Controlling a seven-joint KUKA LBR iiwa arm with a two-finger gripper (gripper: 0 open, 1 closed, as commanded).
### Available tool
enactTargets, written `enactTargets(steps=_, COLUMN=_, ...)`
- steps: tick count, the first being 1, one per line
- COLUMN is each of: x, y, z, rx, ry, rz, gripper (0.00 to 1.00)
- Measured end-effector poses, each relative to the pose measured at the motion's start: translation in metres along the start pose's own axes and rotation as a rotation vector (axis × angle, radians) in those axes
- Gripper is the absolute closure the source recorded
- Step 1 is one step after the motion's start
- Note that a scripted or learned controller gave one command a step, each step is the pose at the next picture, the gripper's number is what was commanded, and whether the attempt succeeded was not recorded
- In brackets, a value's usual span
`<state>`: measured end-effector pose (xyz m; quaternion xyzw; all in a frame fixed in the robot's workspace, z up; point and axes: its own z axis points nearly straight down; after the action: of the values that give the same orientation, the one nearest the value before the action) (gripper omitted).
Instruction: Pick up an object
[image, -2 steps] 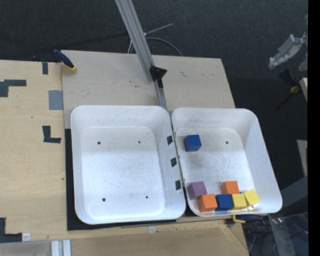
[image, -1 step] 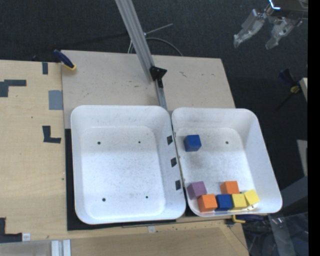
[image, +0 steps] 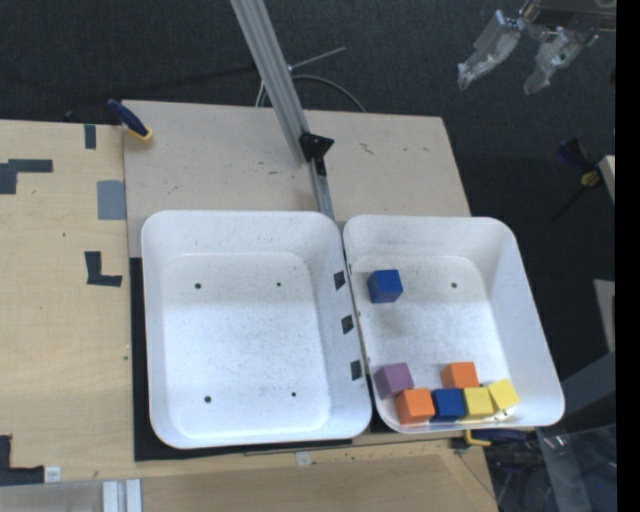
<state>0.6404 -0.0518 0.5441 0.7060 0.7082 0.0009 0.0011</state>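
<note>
Blue cube (image: 385, 285) sits alone in the upper left part of the right bin (image: 520, 300), near the shared edge with the left bin (image: 160, 300). Well apart from it, along the right bin's near wall, a cluster: purple cube (image: 394, 378), orange cube (image: 414, 404), second blue cube (image: 449, 403), yellow cube (image: 479, 401), second yellow cube (image: 503, 393), and another orange cube (image: 459, 375) just behind them. Count: two blue, two orange, two yellow, one purple; seven in all.

Both bins white, shallow, speckled, side by side on a pale wooden bench (image: 60, 300) with grey tape marks. A slanted metal rail (image: 275, 70) crosses the bench's far end. Dark floor beyond.

Gripper (image: 510, 62) hangs top right, over the dark floor and well clear of the bins; fingers spread apart, nothing between them. The arm above it is cut off by the top edge. The cluster's near faces are partly hidden behind the bin's rim.
</note>
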Motion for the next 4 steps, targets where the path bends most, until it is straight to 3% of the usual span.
enactTargets(steps=1, x=0.1054, y=-0.0438, z=0.0349, rx=0.006, ry=0.002, rz=-0.006, gripper=0.00)
enactTargets(steps=4, x=0.1010, y=-0.0430, z=0.0341, rx=0.004, ry=0.000, rz=0.001, gripper=0.00)
